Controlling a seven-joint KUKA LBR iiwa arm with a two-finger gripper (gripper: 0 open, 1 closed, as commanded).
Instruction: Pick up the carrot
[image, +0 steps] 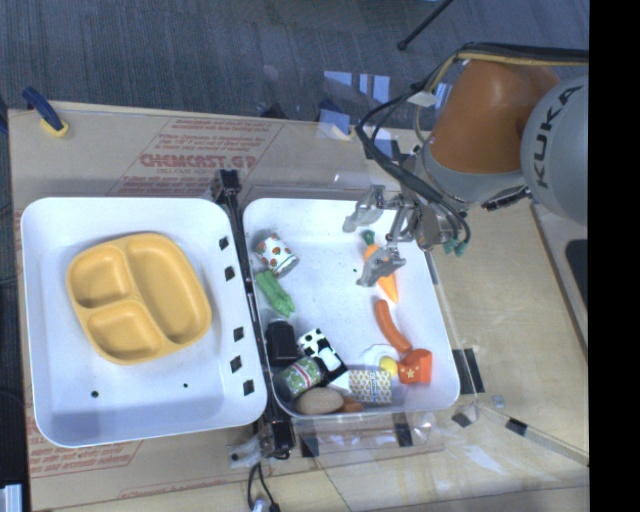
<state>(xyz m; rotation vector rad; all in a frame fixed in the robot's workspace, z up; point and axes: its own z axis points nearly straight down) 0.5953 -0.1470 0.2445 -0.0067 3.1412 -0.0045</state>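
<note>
The carrot (387, 285) is small and orange with a green top, and lies in the right bin (330, 225) near its right wall. My gripper (372, 243) hangs over the carrot's leafy end. One finger (360, 216) stands up-left of the carrot and the other finger (384, 266) lies across its upper part. The fingers look spread apart, with the carrot's top in the gap between them. The carrot's pointed tip sticks out below the lower finger and rests on the bin floor.
A red sausage (392, 328) and a red star block (415, 367) lie just below the carrot. A small can (275, 253), a green vegetable (275, 293) and several toys crowd the bin's left and bottom. The left bin (60, 400) holds a yellow divided plate (138, 295).
</note>
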